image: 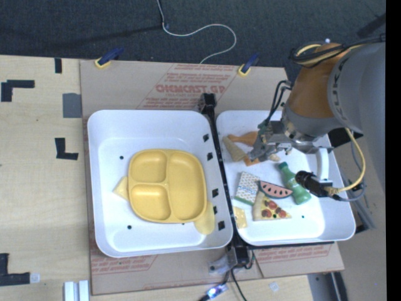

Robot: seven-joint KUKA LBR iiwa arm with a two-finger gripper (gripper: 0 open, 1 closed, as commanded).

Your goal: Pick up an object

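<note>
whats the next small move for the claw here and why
Probably a short drop straight down, then close. The claw sits low in the right bin, over the tan wedge-shaped piece by the divider, and nothing shows between its tips. The watermelon slice and green bottle lie further toward the front.

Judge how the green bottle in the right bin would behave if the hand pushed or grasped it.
The green bottle lies on its side on the right bin floor, so a sideways push would probably roll it. It looks like small smooth plastic: likely light and rigid, perhaps slippery. The watermelon slice lies right beside it and may get nudged.
</note>
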